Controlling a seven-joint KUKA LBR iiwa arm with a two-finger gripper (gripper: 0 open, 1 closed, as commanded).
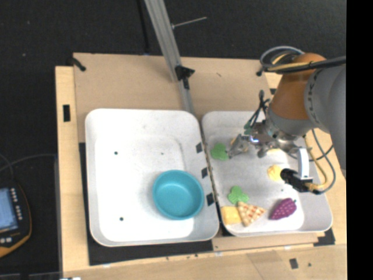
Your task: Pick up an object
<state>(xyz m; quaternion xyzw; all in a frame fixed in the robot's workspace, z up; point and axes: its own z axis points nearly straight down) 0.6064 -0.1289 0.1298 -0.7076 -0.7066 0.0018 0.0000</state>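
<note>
Far left, off the table (134, 86): a handheld pendant with a screen (10, 212), not relevant. Left bin (105, 133) holds one thing, a teal bowl (176, 194), upright, low and toward that bin's right side. A grey slanted pole (166, 39) comes down from the top to the gap between the bins.

Right bin (317, 214) has the pickable stuff. Upper left of it: a small green flat piece (219, 152), lying just left of the pincer (240, 144). Lower down, clustered near the front wall: a green leafy toy (237, 194), a yellow block (231, 215) touching a pizza-slice toy (250, 213), then a purple grape bunch (283, 208) a bit to the right. A small yellow item (274, 171) sits mid-right, next to a black cable end.

The arm (297, 98) reaches in from the right; pincer low over the bin's upper-left area, tip pointing left toward the green flat piece. Can't tell how the pincer stands from this slant, too small and cluttered. Nothing visibly gripped.

Judgement: green flat piece is the likely target, nearest by far, immediately to the left of the pincer tip, near or touching. It looks roundish, no clear long axis. Next move probably a short shift left and down. Risk: thin flat piece close to the bin's left wall, easy to slide away instead of catching.
</note>
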